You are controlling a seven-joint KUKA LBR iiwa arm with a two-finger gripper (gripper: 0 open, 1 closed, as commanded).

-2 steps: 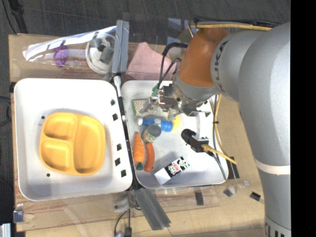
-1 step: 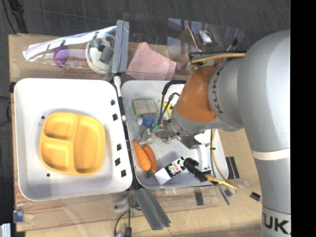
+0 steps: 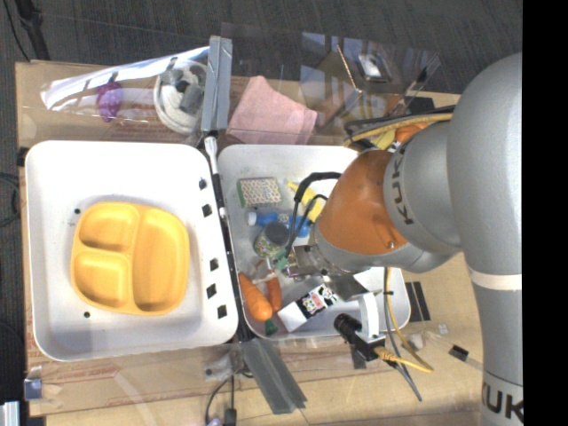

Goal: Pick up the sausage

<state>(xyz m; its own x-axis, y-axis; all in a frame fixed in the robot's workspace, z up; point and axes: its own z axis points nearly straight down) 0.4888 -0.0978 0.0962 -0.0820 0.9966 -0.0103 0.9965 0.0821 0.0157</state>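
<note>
We're over the right bin (image 3: 232,238) with the arm (image 3: 390,211) reaching in from the right; the hand (image 3: 288,257) sits low among the clutter, and we can't tell its state from this angle. The sausage (image 3: 274,293) looks like the slim reddish-brown piece near the bin's front-left corner, lying just beside the carrot (image 3: 256,300), possibly touching it. Our guess: a light, stiff toy, smooth and rounded, so it could roll or squirt out of a pinch. Best to take it across the middle of its length, closing across the narrow width, with the carrot side being the tight one. A white box (image 3: 306,309) crowds it on the right and the bin wall is close on the left, so room is poor. Bin floor is smooth white plastic, likely slippery. The left bin (image 3: 44,238) holds a yellow divided tray (image 3: 131,257). The bench (image 3: 35,87) behind carries a pink cloth (image 3: 271,114) and a plastic bag (image 3: 133,91).
</note>
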